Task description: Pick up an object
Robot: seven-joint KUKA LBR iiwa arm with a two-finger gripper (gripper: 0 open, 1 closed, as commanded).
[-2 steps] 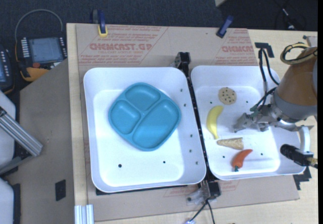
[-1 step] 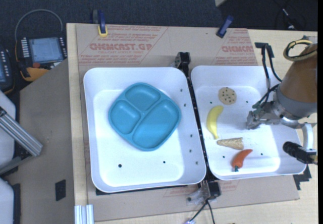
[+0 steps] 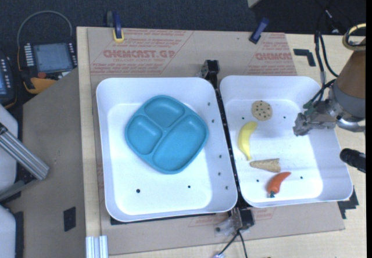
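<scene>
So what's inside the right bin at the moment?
In the right bin lie a cookie, banana, wedge-shaped cracker and red pepper. The hand hides a bit of floor.

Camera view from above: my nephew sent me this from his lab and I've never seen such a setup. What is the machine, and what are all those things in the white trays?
The picture is taken by one fixed camera looking down at a slant on a bench. The grey machine coming in from the right is a robot arm; its gripper, a two-finger claw, hangs over the right bin. I can't tell whether it is open or shut, and nothing shows between its fingers. That bin holds small toy foods: a cookie, a banana, a tan wedge and a red pepper. The left bin holds a blue divided plate. The arm's job is to pick up one object.
</scene>
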